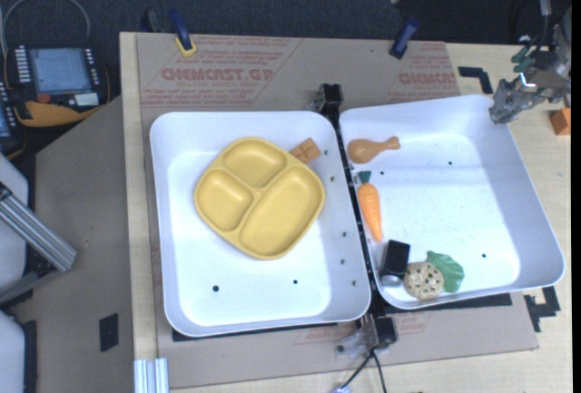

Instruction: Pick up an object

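Gripper: parked high at the far right corner of the right bin, well apart from every object; whether it is apart or together, I cannot tell
Pickable things: carrot, chicken drumstick, black block, cookie and green leaf, all crowded along the right bin's left wall and near corner
Left bin: yellow divided plate, with a small brown block touching its far edge
Judgement: nothing grasped yet (arm likely held aside to keep the camera's sight open); wall-hugging items leave little finger room
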